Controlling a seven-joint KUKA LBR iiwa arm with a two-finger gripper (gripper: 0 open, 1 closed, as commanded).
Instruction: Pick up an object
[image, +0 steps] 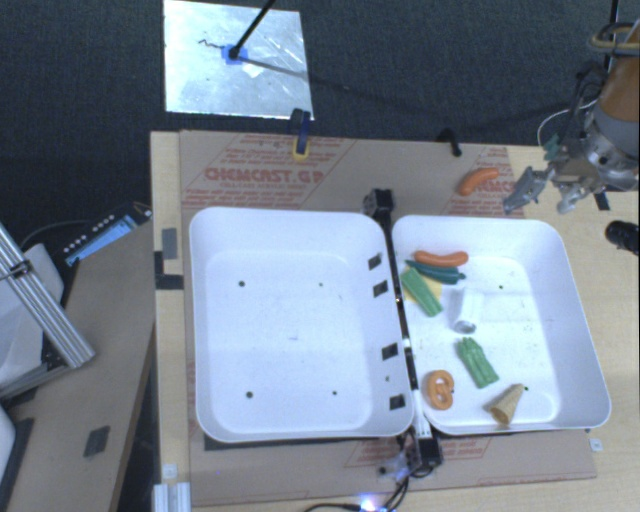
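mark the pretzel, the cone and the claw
pretzel (439, 389), camera view, on its middle.
cone (506, 402), camera view, on its body.
claw (544, 189), camera view, midway between the fingertips.

Pretty even overhead light, slightly soft and low-res overall. The white bins (290, 240) come out bright, nearly blown out, shadows stay faint, and the foil sheet (238, 58) up top throws some glare.
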